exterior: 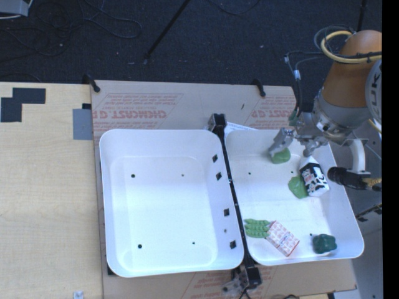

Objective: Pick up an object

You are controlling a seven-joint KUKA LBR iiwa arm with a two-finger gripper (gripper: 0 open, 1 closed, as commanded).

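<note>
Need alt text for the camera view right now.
The gripper hangs over the right bin, beside a small green object. The bin also holds a black-and-white carton, a red-patterned packet and other green pieces.

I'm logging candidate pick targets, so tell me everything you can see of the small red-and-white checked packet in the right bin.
The red-and-white checked packet is a small flat rectangle, like a wrapped sachet or thin carton, patterned in fine red checks on white. It lies flat on the floor of the right bin, near the front edge, turned diagonally. Its left corner touches or slightly overlaps the green bumpy object beside it. Any print on it is too small to read.
</note>
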